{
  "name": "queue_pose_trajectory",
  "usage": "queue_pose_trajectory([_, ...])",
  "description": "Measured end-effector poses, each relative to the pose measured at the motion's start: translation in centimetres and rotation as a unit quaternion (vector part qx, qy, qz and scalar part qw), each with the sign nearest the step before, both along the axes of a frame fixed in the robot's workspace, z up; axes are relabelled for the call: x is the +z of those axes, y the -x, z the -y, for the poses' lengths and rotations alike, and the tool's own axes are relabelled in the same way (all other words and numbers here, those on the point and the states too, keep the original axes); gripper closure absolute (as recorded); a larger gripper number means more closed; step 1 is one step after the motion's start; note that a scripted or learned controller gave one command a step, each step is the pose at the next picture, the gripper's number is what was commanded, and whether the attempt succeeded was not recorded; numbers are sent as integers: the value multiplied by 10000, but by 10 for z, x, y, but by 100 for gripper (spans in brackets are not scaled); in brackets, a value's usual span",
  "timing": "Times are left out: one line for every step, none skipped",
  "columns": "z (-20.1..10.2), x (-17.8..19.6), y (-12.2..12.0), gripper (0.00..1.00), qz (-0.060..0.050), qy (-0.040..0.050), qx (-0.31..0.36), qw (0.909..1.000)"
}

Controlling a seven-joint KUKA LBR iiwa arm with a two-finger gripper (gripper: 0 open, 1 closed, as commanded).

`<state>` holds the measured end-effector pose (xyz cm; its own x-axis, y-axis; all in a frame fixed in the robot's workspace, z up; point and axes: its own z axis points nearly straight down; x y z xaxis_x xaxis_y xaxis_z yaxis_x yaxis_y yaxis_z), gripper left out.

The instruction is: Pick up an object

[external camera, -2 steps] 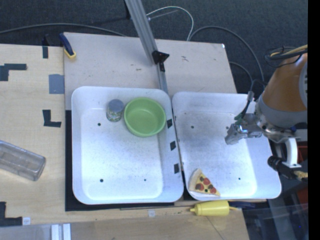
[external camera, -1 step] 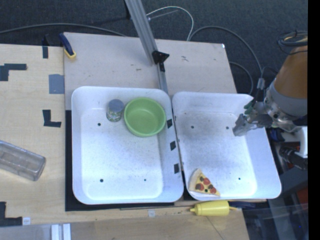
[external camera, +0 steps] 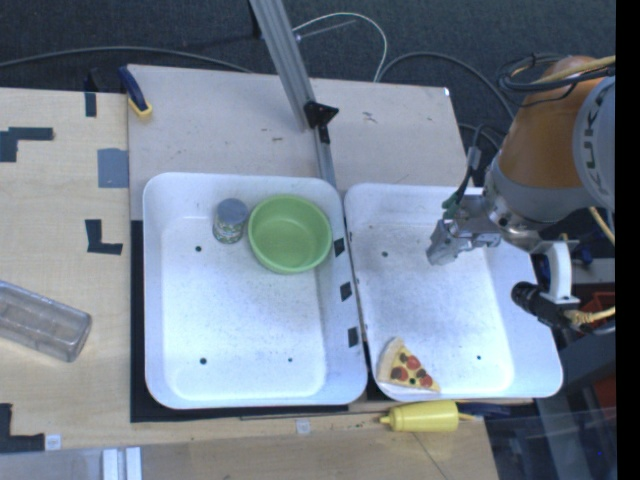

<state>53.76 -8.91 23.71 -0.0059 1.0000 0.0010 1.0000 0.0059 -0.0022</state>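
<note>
The claw (external camera: 443, 249) is hanging over the upper part of the right bin (external camera: 520, 368), its grip state impossible to tell, while a pizza slice (external camera: 406, 366) is lying at that bin's lower left corner, well apart, and a green bowl (external camera: 289, 233) is sitting just beside a small can (external camera: 230, 220) in the left bin (external camera: 180, 368)

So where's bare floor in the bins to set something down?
Left bin: the whole lower half, below the green bowl and small can, which crowd its top. Right bin: the middle, between the gripper and the pizza slice.
</note>
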Motion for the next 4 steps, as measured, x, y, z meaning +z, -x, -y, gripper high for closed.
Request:
queue_pose_trajectory([-47,-13,-25,100,1,2,2,10000])
queue_pose_trajectory([-89,-15,-55,100,9,-1,1,10000])
queue_pose_trajectory([-145,-6,-70,100,11,-5,9,10000])
queue_pose_trajectory([-184,-6,-96,100,11,0,-2,10000])
